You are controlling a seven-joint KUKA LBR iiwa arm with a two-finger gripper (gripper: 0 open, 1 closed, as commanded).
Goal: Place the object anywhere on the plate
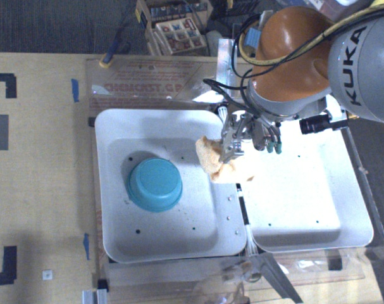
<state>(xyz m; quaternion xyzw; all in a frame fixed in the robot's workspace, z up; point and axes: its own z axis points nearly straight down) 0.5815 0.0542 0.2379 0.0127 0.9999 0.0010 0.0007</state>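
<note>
Over the seam between the two bins, my gripper [232,149] pinches the pale crumpled object [212,159] mid-carry, so I judge the next move is toward eight o'clock, lowering it onto the blue plate [155,183].

Pale wooden bench [33,189], dark floor [59,14], cluttered shelf rack [174,19] behind

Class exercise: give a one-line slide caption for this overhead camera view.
KUKA arm's gripper carries a tan object above the rim between two white bins, with an upturned blue plate in the left bin.
</note>
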